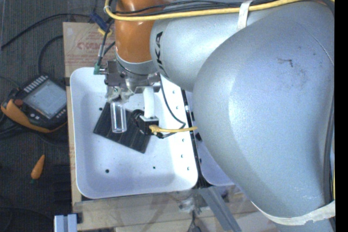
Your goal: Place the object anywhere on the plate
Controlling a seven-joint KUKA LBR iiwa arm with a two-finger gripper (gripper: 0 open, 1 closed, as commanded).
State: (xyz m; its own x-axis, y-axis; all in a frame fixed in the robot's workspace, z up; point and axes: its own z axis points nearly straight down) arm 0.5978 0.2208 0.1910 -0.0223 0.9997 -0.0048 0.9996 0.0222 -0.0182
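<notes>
Closest to us, the grey arm (261, 106) bulks across the whole right side of the scene, its orange band (138, 13) rising over the far edge of the bench (109, 201). A yellow cable (217, 8) runs along the top of it.

Our object is a small clear cylinder (118, 118). It lies on the black plate (126, 138), on the plate's far-left part, with its long axis pointing from the far edge of the bench toward the near edge. Its far end sits right under the jaws, which hang low over the far edge of the plate. From this angle we cannot tell whether the jaws are spread or pressed together, nor whether they touch the cylinder at all.

That plate is a flat, dark square, turned at a slant. It rests on the floor of the left white bin (92, 176), about midway between the bin's side walls and a little nearer its far wall. We see a few small dark specks on the bare bin floor toward the near wall.

Just beside this bin, a sliver of the second white bin (216, 176) shows under the arm. Behind the left bin a sheet of brown cardboard (81, 46) lies at the far-left corner of the bench.

Off the bench's left edge, a handheld control pendant (41, 103) with a pale screen lies on the dark carpet, and a small orange item (36, 167) lies nearer the near-left corner.
</notes>
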